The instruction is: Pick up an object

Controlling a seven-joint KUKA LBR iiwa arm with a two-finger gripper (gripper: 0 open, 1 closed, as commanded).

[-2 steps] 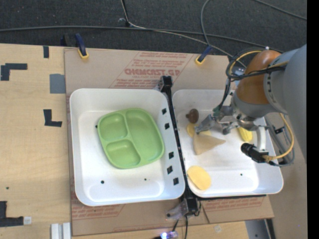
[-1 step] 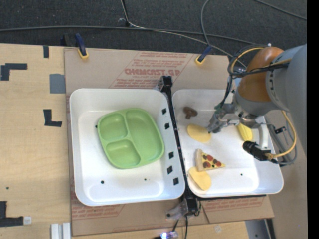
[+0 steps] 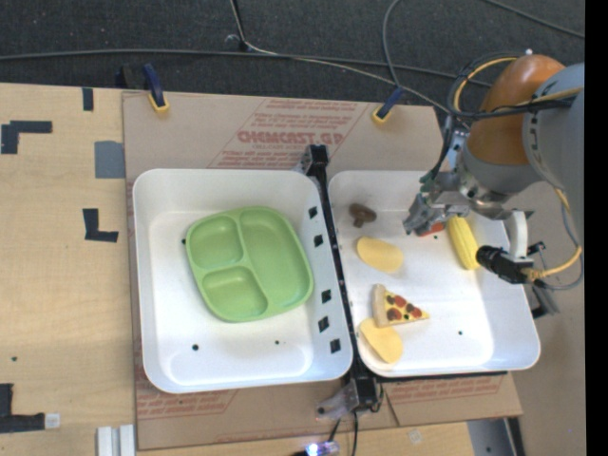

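Observation:
My gripper [image 3: 425, 218] hangs low over the back of the right bin [image 3: 475, 350], reaching in from the right. A small red object [image 3: 437, 225] shows right under it, partly hidden by the gripper, and I cannot tell whether it is held. A yellow corn cob [image 3: 463, 240] lies just right of the gripper. A small brown piece [image 3: 362, 215] sits to its left. A pale yellow oval [image 3: 380, 252] lies in front of that. A pizza slice [image 3: 399, 307] and another yellow piece [image 3: 382, 342] lie near the front of the bin.
The left bin [image 3: 161, 350] holds a green divided plate [image 3: 249, 262]. A black divider [image 3: 325, 255] runs between the bins. Cables [image 3: 532, 269] trail off the arm at the right bin's right rim.

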